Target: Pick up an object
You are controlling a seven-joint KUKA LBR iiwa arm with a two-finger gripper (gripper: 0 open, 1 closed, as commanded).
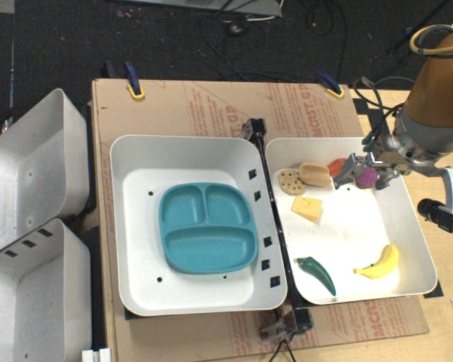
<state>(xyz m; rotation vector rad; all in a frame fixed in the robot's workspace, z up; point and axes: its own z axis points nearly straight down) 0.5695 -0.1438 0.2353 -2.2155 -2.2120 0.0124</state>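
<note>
Tool (355, 173) is hanging low over the far part of the right bin (415, 225), reaching in from the right under the grey arm (430, 119) with its orange band. Directly at its tip two small things are sitting close together: an orange-red piece (337, 167) on its left and a purple piece (367, 177) on its right, both touching or nearly touching the dark tool body. I cannot tell which of the two, if either, is lying between the tool's parts, nor how wide it is standing, because the tool's own bulk is covering that spot. Further left, a tan bun (315, 174) and a round cracker (289, 180) are lying just beside each other, with a cheese wedge (307, 207) a little nearer. A banana (379, 264) and a green pepper (317, 274) are lying well apart from the tool, near the front wall, their long axes slanting. So the likeliest target is sitting right under the tool, and the move is probably turning on a short drop, not a reach. The left bin (128, 225) is holding a teal tray (208, 227), away from the action. Both small pieces are partly hidden and too small to name.
</note>
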